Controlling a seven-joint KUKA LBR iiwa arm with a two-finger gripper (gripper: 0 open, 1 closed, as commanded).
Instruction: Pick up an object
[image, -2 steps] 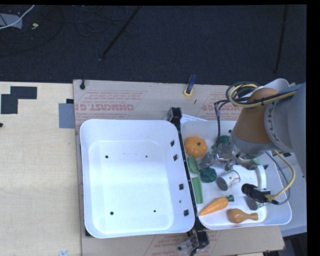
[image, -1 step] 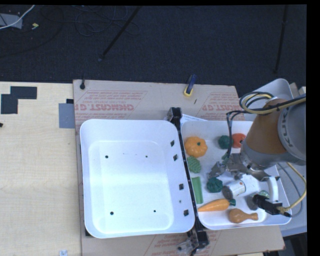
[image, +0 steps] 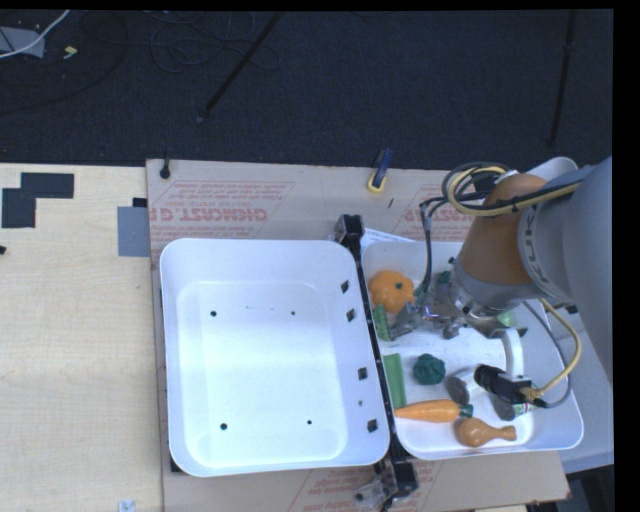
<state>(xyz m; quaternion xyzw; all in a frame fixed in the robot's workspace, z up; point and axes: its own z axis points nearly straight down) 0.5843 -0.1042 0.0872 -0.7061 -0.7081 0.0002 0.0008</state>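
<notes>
On the brown cardboard sheet under the bins you will see red print lying upside down to the camera; it is too faint for you to read with any certainty, and a second patch of red lettering at the sheet's near edge is just as unclear. A blue and yellow clamp sits on the far edge of the sheet. The left bin shows you its white floor with a few small dark spots. The right bin holds all the objects you could pick: an orange round fruit at the far left corner, a green bar along the left wall, a dark green lump near the middle, a small grey piece just beside it, a carrot lying crosswise below them, and a tan gourd at the near rim. The gripper is down inside the right bin, just beside the orange round fruit on its right. You cannot tell from this angle whether it is open or closed, nor whether anything is in its grasp.
</notes>
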